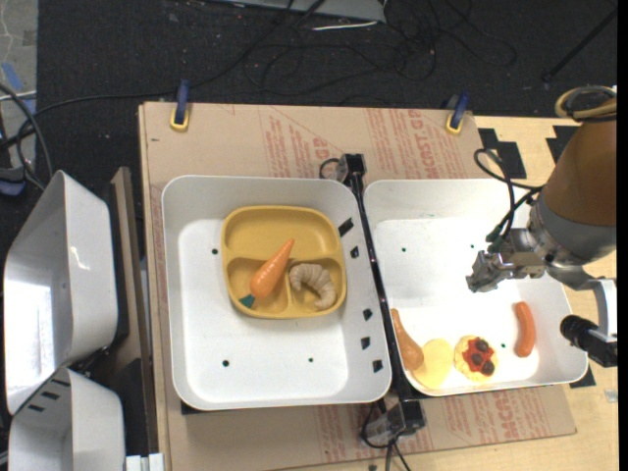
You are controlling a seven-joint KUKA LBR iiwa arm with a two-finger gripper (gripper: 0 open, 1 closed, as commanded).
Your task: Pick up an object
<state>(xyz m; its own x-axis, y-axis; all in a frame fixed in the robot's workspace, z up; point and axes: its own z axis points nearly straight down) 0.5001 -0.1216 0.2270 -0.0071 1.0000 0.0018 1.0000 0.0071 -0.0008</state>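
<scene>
I find the gripper (488, 275) above the sausage (525, 328), finger state unclear; nothing lifted, the pick remains undone.

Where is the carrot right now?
The carrot lies in the yellow tray in the left bin, just left of the shrimp.

We noted a brown cardboard sheet (294, 135) over the bench, yellow clamps (180, 118) at its far edge, black cables (294, 47) crossing dark floor (88, 47).
</scene>
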